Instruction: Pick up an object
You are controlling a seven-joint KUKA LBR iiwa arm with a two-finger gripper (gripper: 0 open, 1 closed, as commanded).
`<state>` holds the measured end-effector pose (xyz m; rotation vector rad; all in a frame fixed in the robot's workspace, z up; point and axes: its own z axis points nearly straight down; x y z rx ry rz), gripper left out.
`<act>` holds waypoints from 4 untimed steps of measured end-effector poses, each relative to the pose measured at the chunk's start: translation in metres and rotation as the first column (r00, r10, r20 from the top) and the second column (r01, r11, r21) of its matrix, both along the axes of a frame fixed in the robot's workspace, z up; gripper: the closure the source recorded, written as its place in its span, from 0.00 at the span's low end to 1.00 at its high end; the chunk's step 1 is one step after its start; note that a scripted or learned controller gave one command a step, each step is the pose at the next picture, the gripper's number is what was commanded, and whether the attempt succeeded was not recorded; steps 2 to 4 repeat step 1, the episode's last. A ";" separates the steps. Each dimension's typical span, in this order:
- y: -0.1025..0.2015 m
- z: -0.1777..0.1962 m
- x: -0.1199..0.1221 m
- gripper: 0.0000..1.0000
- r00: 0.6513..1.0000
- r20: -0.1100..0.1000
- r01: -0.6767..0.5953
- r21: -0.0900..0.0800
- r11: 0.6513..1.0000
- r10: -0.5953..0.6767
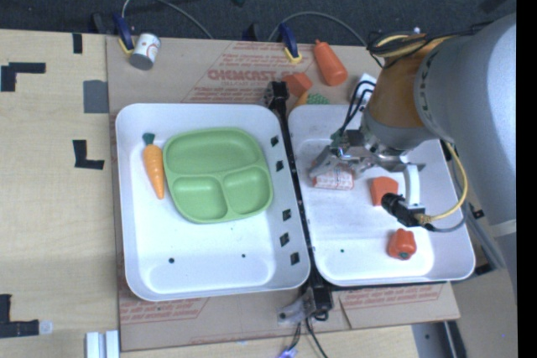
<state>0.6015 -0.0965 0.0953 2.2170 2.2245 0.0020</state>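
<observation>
The bulky grey arm with its orange band (401, 92) reaches in from the right — its metal two-finger hand (336, 162) pointing down and leftward.
</observation>
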 end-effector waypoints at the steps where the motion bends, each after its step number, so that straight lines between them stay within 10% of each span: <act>1: 0.065 0.090 0.007 1.00 1.000 -0.001 0.000 0.001 1.000 0.000; 4: 0.065 0.090 0.007 1.00 1.000 -0.001 0.000 0.001 1.000 0.000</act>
